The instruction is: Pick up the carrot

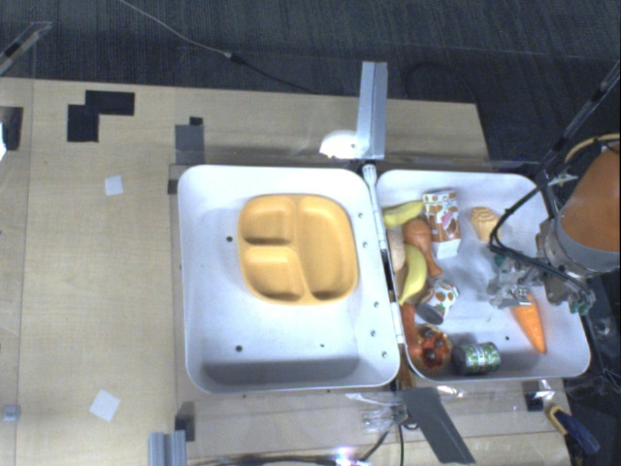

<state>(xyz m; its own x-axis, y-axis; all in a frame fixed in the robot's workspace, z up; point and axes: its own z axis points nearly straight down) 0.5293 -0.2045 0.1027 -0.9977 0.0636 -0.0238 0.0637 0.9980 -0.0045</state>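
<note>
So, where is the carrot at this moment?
The carrot lies in the right bin, near its right edge, just below the gripper, with a green can to its lower left.

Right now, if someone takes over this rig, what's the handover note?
Gripper: low in the right bin, right above the carrot's top end; can't tell if its fingers are open or shut.
Carrot: lying on the bin floor near the right wall, next to a green can.
Yellow divided plate: in the left bin.
Done: approach. Left: grasp and lift the carrot.
</note>
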